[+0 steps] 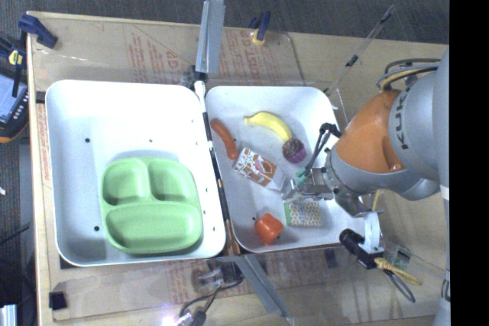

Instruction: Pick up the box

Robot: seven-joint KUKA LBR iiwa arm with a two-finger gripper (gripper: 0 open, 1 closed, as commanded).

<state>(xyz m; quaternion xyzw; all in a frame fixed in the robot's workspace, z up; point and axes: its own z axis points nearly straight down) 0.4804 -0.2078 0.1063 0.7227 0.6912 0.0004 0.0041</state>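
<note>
Wooden bench, dark carpet, two white bins.
Gripper over the right bin, box left of it; can't tell jaw spread.

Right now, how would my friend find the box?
Look in the right bin, the one holding small items. Near its middle, below the sausage and banana, lies the box. It is the only flat, printed white and orange carton there.

My own wrist covers my jaws beside the banana, and the right picture edge crops my arm.
</note>
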